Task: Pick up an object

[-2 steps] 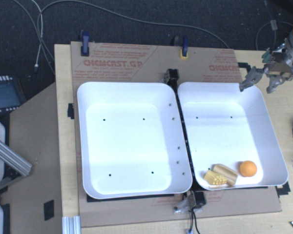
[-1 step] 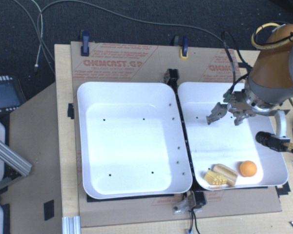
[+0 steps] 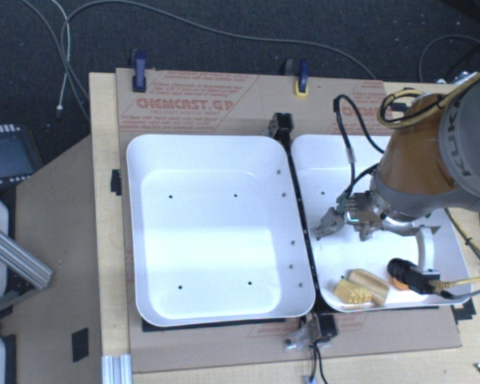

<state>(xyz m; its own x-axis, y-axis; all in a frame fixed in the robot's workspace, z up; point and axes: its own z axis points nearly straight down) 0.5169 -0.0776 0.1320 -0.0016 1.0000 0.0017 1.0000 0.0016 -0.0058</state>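
The end effector (image 3: 330, 224) hangs over the right bin (image 3: 324, 154), near its left wall at mid-frame. Whether it is released or clenched cannot be told from this slant.

The likeliest thing to be picked, a tan ribbed object (image 3: 360, 288), lies at the bin's lower edge, well apart from the end effector. A small orange piece (image 3: 397, 275) is seen just to its right. The left bin (image 3: 208, 238) holds nothing to pick.

A miss is judged likely if a descent is made from here, since bare bin floor lies below. The tan object sits close against the rim, so it could be pushed against the wall or tipped rather than gripped, and the rim itself could be struck.

Red print on the cardboard (image 3: 184, 102) under the bins reads roughly "GIEMCAST.GP"; the smaller lines cannot be read. Part of a "KU" marking is seen on the arm (image 3: 464, 160).
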